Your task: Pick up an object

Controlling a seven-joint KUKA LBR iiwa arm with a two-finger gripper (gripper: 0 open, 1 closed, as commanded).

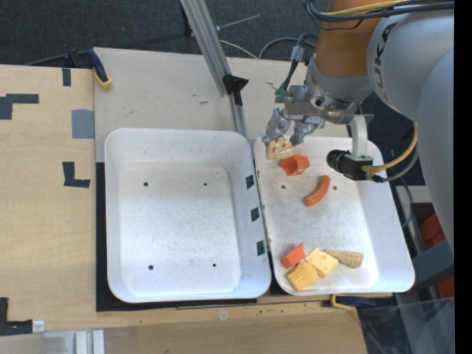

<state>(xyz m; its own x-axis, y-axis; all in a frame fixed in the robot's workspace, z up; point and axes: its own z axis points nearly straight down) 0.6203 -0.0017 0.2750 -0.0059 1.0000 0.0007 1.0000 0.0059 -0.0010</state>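
Observation:
My gripper [286, 137] hangs over the far left corner of the right bin [383, 271]. A pale cream food piece [279, 150] sits right at its tip, partly covered by it. Whether the piece is held or lying on the bin floor is unclear from this angle. Just in front of it is a red-orange piece [294, 165], and a little farther on an orange sausage [316, 190].
At the right bin's near edge lie an orange chunk [293, 255], two yellow cheese-like blocks [313, 267] and a tan cone-shaped piece [346, 258]. The left bin [118, 220] adjoins on the left. A slanted metal post [214, 43] rises behind the bins.

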